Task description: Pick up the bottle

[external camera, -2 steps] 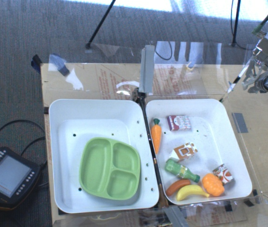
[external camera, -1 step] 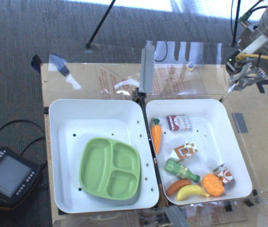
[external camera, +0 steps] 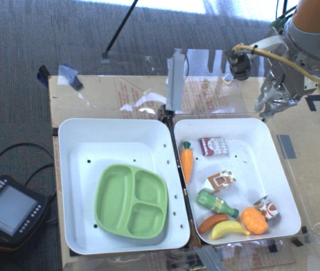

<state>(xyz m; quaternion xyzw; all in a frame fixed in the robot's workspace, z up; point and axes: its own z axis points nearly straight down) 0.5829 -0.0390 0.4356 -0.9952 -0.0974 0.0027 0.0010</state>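
The green bottle (external camera: pixel 216 202) lies on its side in the lower middle of the right bin (external camera: pixel 273 168), its neck pointing to the lower right. My gripper (external camera: pixel 269 106) hangs above the bin's far right corner, well away from the bottle and higher than it. Nothing shows between its fingers.
Around the bottle lie a carrot (external camera: pixel 186 161), a red-white box (external camera: pixel 213 146), a small carton (external camera: pixel 222 180), a sausage (external camera: pixel 212 222), a banana (external camera: pixel 229 228), an orange (external camera: pixel 254 221) and a small can (external camera: pixel 267 206). A green divided plate (external camera: pixel 132 201) sits in the left bin (external camera: pixel 81 145).
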